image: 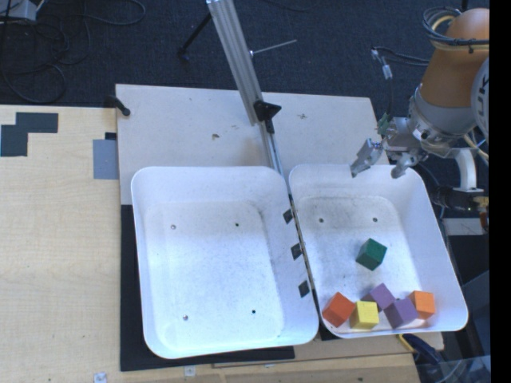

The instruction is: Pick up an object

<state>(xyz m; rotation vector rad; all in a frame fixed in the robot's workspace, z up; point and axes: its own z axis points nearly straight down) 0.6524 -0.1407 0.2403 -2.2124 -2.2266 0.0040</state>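
Camera view: tool [380,164] wide apart, nothing held, above right bin [435,222] far rim.

Both bins, left bin [152,214] and right bin [431,238], look like smooth white plastic with a slight sheen, floors speckled with fine dark scuffs, and the bench top [56,238] around them reads as pale matt wood or plywood with a light board [192,130] laid behind. The slanted rail [238,58] is ribbed bare metal, aluminium-looking, and the gripper [382,163] is dull grey metal under a glossy orange band [449,70]. The green cube [371,254], orange cube [339,309], yellow cube [366,314] and purple cube [400,312] all look matt, like foam or painted wood, can't tell which.
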